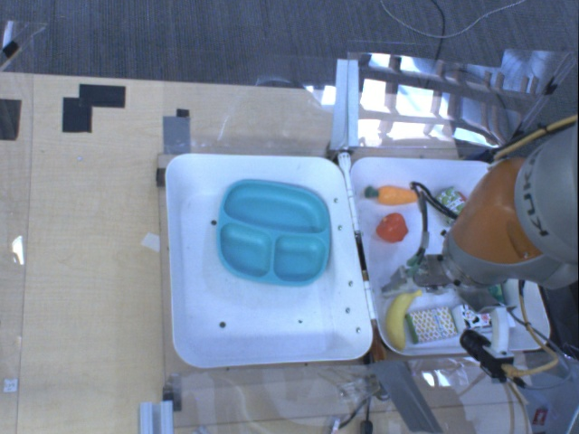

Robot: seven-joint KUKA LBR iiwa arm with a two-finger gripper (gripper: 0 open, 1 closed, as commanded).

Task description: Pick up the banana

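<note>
The banana (pixel 398 317) lies in the right bin (pixel 380 242), at its near left corner, just beside a checkered box (pixel 431 324). The gripper (pixel 418 277) sits directly above the banana's upper end. Whether it is open or closed cannot be determined. A tomato (pixel 392 227) and carrot (pixel 396 194) lie farther back. The left bin (pixel 194 269) holds a blue divided plate (pixel 274 231).
</note>
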